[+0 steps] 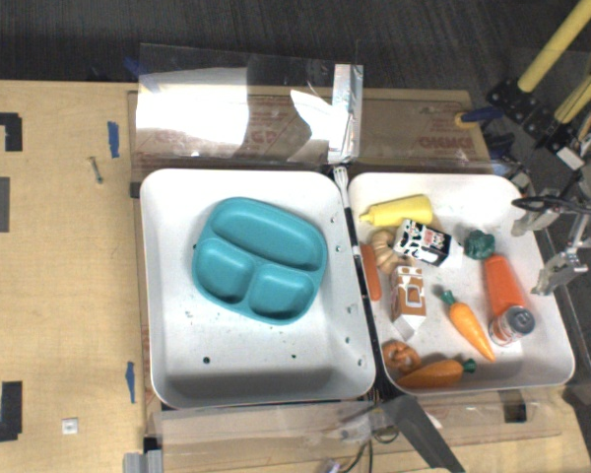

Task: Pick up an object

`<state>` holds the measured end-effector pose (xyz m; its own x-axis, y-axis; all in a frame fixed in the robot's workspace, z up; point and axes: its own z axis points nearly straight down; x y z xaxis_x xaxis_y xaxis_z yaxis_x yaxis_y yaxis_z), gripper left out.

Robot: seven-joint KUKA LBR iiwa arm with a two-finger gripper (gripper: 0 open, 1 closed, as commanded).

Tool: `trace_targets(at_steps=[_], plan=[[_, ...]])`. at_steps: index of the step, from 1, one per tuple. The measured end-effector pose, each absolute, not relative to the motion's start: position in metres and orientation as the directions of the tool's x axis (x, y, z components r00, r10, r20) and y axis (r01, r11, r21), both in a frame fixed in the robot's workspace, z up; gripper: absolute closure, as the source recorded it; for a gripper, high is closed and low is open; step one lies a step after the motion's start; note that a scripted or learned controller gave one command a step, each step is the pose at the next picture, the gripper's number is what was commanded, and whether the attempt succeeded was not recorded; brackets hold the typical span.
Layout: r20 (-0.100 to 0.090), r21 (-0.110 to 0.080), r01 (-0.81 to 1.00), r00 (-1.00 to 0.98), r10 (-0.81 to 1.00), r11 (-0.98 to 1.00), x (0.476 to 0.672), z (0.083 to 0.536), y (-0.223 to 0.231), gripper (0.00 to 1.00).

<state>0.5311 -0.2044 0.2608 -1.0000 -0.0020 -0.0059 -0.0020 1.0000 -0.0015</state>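
tan worktop (59, 264) across the whole width, carrying two white bins side by side. left bin (167, 363) holding a teal divided plate (261, 257), three compartments, turned at a slant. right bin (552, 358) crowded with small toys.

over at the right bin's right rim, gripper (540, 247) with pale metal fingers (555, 272) spread apart, nothing pinched between them, dark cables looped just above.

nearest to those fingers: orange-red bottle (501, 286), lying on its side just left of them, silver cap toward the near rim, apart from the metal. just above the bottle's far end, a small dark-green lump (480, 244). left of the bottle, a toy carrot (469, 330), green top pointing toward the bin's middle.

further from the fingers, by the far-left corner, a yellow banana-like piece (399, 210); just below it a black-and-white carton (422, 243); below that a brown-and-white carton (409, 297). against the left wall, a reddish sausage shape (372, 270). along the near rim, an orange vegetable (435, 372), green tip touching the carrot's point. all of these well apart from the fingers.
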Motion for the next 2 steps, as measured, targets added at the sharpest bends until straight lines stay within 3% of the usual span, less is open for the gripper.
trace_targets(at_steps=[1,2], plan=[[-0.018,-0.005,-0.063,-0.998,-0.063,0.998,0.5271,0.1387,-0.2236,0.00],[-0.032,-0.010,-0.057,-0.998,-0.058,0.998,0.5259,0.1302,-0.2175,0.00]])
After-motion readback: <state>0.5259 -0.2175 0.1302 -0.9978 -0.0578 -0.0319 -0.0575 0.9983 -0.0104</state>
